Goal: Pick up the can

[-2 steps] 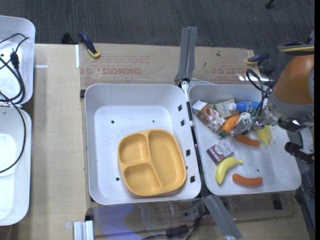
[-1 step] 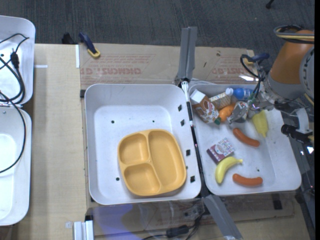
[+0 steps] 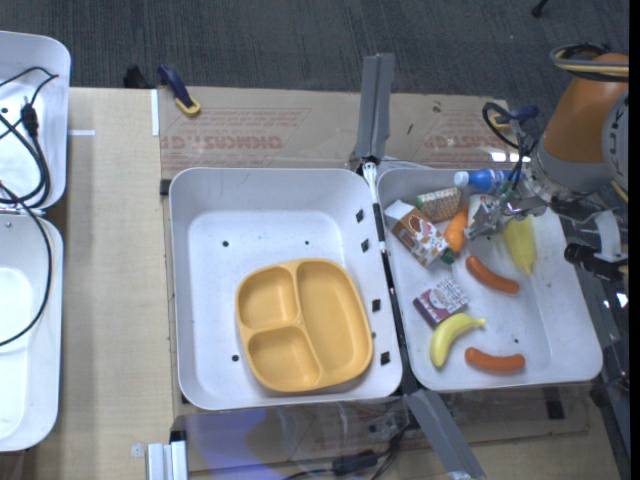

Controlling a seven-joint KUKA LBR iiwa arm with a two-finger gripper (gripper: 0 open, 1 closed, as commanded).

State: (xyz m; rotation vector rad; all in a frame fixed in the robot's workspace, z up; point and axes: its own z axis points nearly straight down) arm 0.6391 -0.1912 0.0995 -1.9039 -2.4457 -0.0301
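Arm (image 3: 590, 118) reaches in from the right and hangs over the back of the right bin (image 3: 560, 368). Tool (image 3: 492, 216) sits low among the clutter there; can't tell whether it's released or clenched, too small and cluttered to read.

Can (image 3: 438, 204): probably the short cylinder with a patterned label at the back of the right bin, just left of the tool, by the orange carrot-like piece (image 3: 456, 232). Nothing visibly gripped.

Right bin contents: brown carton (image 3: 418, 236) next to the can, two red sausages (image 3: 492, 274) (image 3: 494, 361), banana (image 3: 452, 335), small purple packet (image 3: 441, 301), yellow item (image 3: 520, 244) under the arm, blue-and-white bottle (image 3: 482, 179) at the back wall.

Left bin (image 3: 200, 268) holds only a yellow three-compartment plate (image 3: 300, 323), compartments bare; likely the drop side.

Judgement: tight packing around the can, so neighbours may get nudged or grabbed instead.
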